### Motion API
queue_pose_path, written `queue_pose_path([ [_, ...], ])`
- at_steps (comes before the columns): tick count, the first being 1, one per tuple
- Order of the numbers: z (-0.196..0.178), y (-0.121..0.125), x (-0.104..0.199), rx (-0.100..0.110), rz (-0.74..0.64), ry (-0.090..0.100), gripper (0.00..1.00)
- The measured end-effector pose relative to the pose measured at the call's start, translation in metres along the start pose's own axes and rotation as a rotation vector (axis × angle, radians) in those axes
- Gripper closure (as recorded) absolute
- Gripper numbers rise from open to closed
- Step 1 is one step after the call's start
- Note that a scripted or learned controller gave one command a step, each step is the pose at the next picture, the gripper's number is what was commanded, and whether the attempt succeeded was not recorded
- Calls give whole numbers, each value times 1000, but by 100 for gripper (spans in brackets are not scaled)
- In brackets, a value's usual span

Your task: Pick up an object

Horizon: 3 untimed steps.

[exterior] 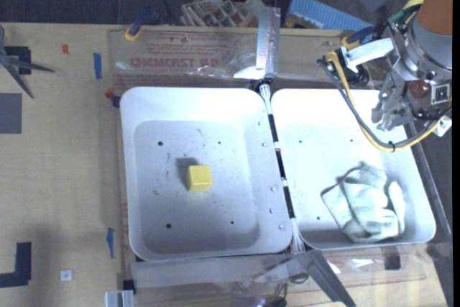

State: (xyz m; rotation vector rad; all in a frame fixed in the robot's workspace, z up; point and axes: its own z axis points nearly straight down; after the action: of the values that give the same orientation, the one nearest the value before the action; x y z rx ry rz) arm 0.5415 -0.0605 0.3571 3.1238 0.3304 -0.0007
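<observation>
A small yellow block (200, 177) lies near the middle of the left bin (144, 111). A crumpled white cloth (367, 208) sits in the near right part of the right bin (316, 118). My gripper (388, 113) hangs over the far right edge of the right bin, above and behind the cloth, with nothing visible between its fingers. Yellow and black cables loop down from the wrist beside it.
A metal divider (279, 169) runs between the two bins. Clear plastic sheeting (187, 54) lies behind the bins. Cluttered boxes and cables stand beyond the bench's far edge. Blue tape marks dot the wooden bench on the left.
</observation>
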Motion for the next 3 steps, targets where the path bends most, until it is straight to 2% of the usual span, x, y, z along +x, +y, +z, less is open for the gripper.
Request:
queue_pose_path([
  [1,52,3,-64,2,11,-3,100],
  [2,-7,48,-33,1,8,-1,100],
  [3,65,50,-75,3,12,-2,100],
])
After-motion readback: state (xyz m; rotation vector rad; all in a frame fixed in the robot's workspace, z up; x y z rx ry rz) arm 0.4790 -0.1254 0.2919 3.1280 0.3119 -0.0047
